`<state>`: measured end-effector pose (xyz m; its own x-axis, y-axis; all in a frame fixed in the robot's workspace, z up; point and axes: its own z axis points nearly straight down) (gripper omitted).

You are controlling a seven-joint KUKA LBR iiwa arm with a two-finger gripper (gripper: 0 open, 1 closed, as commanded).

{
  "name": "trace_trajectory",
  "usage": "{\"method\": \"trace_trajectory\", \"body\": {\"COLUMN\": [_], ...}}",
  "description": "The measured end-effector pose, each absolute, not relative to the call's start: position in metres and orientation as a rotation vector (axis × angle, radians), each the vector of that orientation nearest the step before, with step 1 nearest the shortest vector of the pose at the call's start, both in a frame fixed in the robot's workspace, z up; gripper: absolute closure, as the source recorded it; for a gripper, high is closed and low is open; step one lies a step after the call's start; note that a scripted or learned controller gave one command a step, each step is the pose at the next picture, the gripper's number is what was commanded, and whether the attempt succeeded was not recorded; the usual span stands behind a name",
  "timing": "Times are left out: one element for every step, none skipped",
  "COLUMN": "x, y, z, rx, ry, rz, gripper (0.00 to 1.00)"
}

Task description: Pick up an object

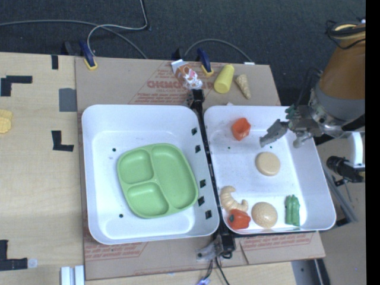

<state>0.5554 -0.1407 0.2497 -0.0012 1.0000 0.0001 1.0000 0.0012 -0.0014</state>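
Observation:
The right bin [309, 177] holds several toy foods. A red-orange piece [240, 128] lies at its far left and a pale round piece [268, 164] in the middle. Along the near edge lie a curled beige piece [229, 196], a red piece [238, 219], a tan round piece [264, 214] and a green piece [292, 210]. My gripper [287, 136] hangs open above the bin's far right part, up and to the right of the pale round piece. Nothing sits between its fingers.
The left bin [101, 129] carries a green divided plate [156, 180]. On the cardboard behind the bins lie a yellow cylinder [224, 79], a tan cone [244, 86] and a small packet [187, 73]. Cables run along the bench's back.

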Motion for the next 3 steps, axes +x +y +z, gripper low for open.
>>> {"method": "trace_trajectory", "body": {"x": [0.581, 0.629, 0.662], "y": [-0.121, -0.107, -0.102], "z": [0.089, 0.086, 0.085], "rx": [-2.223, -2.221, -2.221], "ry": [-2.23, -2.226, -2.224], "rz": [-0.011, -0.004, -0.001], "gripper": [0.0, 0.0, 0.0]}}
